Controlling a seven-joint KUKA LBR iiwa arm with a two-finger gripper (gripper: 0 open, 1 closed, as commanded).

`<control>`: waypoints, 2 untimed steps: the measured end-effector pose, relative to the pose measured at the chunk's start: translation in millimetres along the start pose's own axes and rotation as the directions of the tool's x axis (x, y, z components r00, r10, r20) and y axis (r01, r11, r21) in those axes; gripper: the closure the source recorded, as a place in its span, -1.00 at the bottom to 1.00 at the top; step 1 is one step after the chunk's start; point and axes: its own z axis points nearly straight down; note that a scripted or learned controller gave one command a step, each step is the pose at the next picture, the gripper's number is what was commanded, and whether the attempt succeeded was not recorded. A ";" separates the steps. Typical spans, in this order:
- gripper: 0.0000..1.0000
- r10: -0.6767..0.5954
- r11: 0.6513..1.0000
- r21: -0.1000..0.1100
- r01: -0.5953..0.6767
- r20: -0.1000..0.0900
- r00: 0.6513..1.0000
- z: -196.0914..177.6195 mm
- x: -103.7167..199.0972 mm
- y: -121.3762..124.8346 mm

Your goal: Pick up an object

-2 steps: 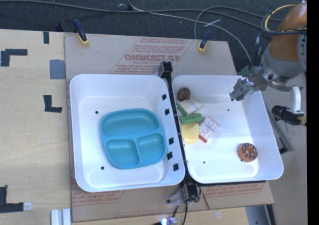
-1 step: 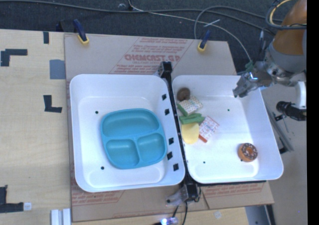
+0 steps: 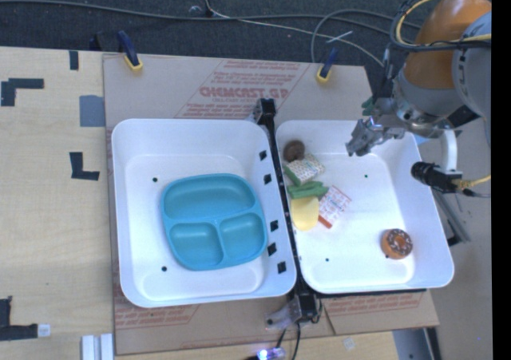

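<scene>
While the gripper point(image 3: 361, 141) is hovering over the right bin's point(image 3: 423, 270) back edge w/ nothing between its fingers, objs are lying below: a donut point(image 3: 397, 243) front-right, a small pile point(image 3: 310, 191) by the divider.

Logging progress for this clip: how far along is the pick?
Nothing looks picked yet. The gripper hangs over the right bin near its far edge with nothing visible between its fingers. The donut, the brown ball and the cluster around the yellow piece all lie in that bin. Choosing, grasping and lifting one remain.
</scene>
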 end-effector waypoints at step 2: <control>1.00 -0.001 1.000 0.001 0.001 -0.001 1.000 -5.4 93.7 13.0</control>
